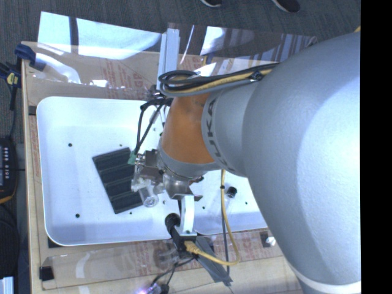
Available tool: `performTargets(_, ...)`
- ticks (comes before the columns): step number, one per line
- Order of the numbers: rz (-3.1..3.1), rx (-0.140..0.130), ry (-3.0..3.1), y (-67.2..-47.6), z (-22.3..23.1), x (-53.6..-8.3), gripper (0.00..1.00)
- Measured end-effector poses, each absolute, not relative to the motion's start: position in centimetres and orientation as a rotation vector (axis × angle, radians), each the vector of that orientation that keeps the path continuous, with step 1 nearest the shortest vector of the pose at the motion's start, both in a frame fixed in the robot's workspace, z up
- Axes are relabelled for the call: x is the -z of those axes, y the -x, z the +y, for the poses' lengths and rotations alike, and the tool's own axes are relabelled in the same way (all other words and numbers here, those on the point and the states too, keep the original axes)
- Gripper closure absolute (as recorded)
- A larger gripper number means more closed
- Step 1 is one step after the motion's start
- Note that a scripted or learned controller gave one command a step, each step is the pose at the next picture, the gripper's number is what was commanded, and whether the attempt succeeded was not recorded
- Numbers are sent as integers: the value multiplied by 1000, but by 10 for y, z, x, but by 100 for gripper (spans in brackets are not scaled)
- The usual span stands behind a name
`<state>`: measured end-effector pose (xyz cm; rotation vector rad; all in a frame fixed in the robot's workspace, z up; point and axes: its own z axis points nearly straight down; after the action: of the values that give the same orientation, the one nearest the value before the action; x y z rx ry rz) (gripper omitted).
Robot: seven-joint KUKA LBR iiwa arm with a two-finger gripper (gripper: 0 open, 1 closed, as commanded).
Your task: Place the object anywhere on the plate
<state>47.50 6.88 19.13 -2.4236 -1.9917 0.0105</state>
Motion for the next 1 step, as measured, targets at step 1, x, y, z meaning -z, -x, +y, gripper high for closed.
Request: performTargets(1, -1762, -11, 2596, -530, 135, -138, 100)
